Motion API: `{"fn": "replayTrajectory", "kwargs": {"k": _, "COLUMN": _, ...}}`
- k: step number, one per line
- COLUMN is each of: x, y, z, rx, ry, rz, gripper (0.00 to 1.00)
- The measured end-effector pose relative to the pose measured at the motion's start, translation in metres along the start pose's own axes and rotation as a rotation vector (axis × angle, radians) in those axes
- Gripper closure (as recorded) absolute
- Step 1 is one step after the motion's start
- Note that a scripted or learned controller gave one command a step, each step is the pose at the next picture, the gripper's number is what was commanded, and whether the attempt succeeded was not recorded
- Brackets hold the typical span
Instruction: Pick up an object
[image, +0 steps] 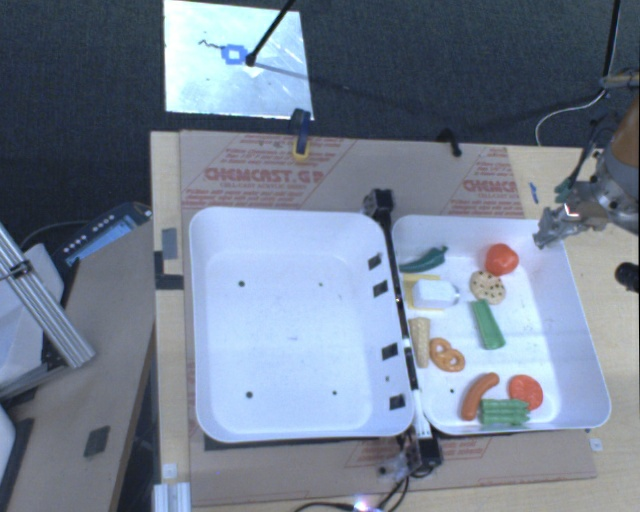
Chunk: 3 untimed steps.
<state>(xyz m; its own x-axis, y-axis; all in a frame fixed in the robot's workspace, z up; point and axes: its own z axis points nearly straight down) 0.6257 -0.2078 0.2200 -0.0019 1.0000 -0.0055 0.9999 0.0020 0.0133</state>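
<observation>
Two white bins sit side by side; the left bin (290, 320) is larger in view, and the right bin (560, 330) holds toy food. The gripper (552, 228) hangs above that bin's far right corner, its opening impossible to judge. Inside lie a green cucumber (488, 324), orange sausage (479, 395), red tomato (502, 259) and speckled cookie (487, 288).

2 white bins (290, 225); right bin: approx 10 toy foods (488, 324).

Robotics lab (bench (560, 165), twin white bins (290, 330))
</observation>
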Motion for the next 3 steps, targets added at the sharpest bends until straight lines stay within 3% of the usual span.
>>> {"fn": "replayTrajectory", "kwargs": {"k": 1, "x": 0.001, "y": 0.048, "z": -0.216, "rx": -0.009, "ry": -0.002, "rz": -0.005, "gripper": 1.0}}
{"fn": "replayTrajectory", "kwargs": {"k": 2, "x": 0.007, "y": -0.012, "z": -0.321, "rx": 0.0, "ry": 0.001, "rz": 0.001, "gripper": 1.0}}
{"fn": "replayTrajectory", "kwargs": {"k": 3, "x": 0.05, "y": -0.126, "z": -0.299, "rx": 0.013, "ry": 0.008, "rz": -0.003, "gripper": 1.0}}
